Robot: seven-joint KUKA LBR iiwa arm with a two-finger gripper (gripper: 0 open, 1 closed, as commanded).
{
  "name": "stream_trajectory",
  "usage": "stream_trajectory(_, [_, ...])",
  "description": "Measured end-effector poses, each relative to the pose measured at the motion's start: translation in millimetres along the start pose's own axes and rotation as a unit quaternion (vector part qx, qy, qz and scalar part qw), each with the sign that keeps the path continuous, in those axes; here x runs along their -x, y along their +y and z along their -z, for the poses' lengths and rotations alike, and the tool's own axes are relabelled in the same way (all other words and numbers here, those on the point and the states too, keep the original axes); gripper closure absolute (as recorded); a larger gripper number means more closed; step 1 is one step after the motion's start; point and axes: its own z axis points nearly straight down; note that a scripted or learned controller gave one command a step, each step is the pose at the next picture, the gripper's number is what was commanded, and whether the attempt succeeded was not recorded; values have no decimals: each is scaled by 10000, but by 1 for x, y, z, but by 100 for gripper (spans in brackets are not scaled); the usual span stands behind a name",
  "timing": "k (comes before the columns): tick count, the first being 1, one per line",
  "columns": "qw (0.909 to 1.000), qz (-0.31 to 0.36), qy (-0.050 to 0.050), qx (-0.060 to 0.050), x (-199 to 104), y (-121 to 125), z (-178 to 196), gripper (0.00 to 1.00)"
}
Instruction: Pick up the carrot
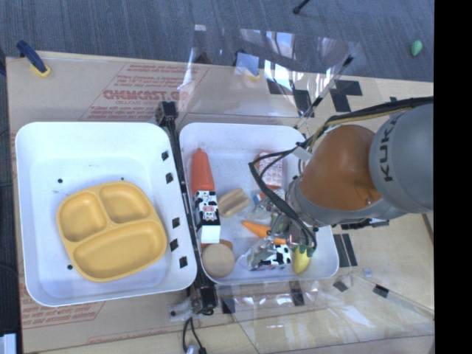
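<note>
**Arm over right bin, carrot nearby**

Gripper [282, 236] sits low in right bin [243, 133], w/ small orange carrot [257, 229] lying at its fingertips; jaw gap and any grip can't be made out. Cow-print carton [207, 211], wood block [231, 201], round egg-like ball [217, 259] lie left. Yellow divided plate [110, 231] in left bin [44, 142].

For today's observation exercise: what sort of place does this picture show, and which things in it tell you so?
Most likely a robotics lab bench set up for picking trials. The arm reaches over two white bins: the right one holds toy food such as a carrot, the left one a yellow divided plate. Clear plastic guards stand around the bench.
</note>
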Motion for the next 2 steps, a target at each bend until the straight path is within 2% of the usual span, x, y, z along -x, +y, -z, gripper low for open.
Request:
stream_trajectory(1, [10000, 44, -79, -12, 6, 1, 16, 100])
stream_trajectory(2, [9950, -998, 41, -47, 7, 75, 49, 100])
